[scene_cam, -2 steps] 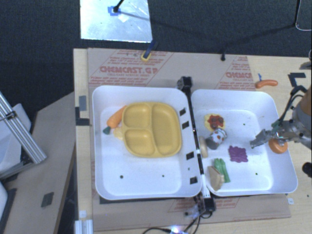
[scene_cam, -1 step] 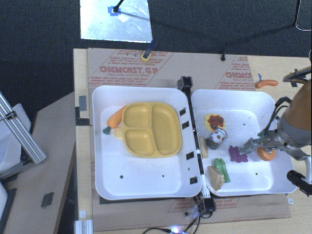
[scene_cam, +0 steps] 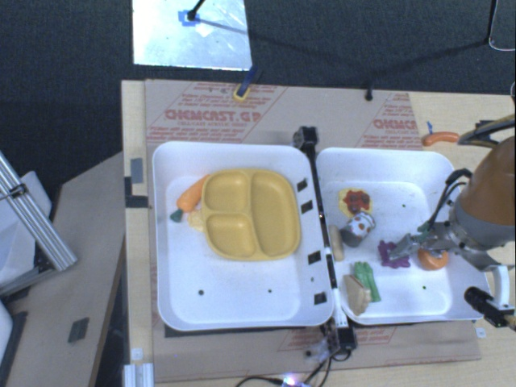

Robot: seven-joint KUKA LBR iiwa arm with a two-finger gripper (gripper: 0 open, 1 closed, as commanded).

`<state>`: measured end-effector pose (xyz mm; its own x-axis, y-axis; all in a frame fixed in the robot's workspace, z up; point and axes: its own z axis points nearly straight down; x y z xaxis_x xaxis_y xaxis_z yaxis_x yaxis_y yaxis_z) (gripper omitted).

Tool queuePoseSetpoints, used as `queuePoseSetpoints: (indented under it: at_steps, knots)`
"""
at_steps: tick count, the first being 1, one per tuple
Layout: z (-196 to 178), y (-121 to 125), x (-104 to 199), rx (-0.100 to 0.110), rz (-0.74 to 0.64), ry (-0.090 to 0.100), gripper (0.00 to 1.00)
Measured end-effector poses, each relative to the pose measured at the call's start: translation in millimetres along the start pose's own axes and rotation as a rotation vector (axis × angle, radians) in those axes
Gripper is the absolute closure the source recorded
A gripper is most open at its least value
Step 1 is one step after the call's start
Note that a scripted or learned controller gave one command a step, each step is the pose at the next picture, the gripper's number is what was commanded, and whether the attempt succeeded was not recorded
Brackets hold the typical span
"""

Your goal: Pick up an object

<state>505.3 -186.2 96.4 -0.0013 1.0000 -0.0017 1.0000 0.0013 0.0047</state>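
Jaws I can't read as spread or pinched; my gripper (scene_cam: 419, 247) sits low in the right bin (scene_cam: 403, 176), between a purple toy (scene_cam: 393, 253) and an orange piece (scene_cam: 433, 260), probably lining up a grab. I count roughly six objects there; left bin (scene_cam: 173, 289): one yellow tray (scene_cam: 246, 214), one carrot (scene_cam: 191, 193).

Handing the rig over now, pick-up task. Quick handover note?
Gripper: low in the right bin, between the purple toy and the orange piece; nothing visibly between its fingers, open or shut unclear.
Other right-bin items: red-yellow toy, grey ball, green piece, tan block.
Left bin: yellow tray, carrot beside it.
Done: nothing lifted.
Left: grasp and lift an object.
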Motion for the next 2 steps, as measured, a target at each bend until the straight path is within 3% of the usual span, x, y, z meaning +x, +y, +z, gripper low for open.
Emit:
queuePoseSetpoints:
  at_steps: [1, 2]
  knots:
    - [-9.3, 0.2, 0.1, 0.000, -0.001, 0.000, 1.00]
    - [-55.0, 3.5, -7.6, -0.001, -0.002, -0.001, 1.00]
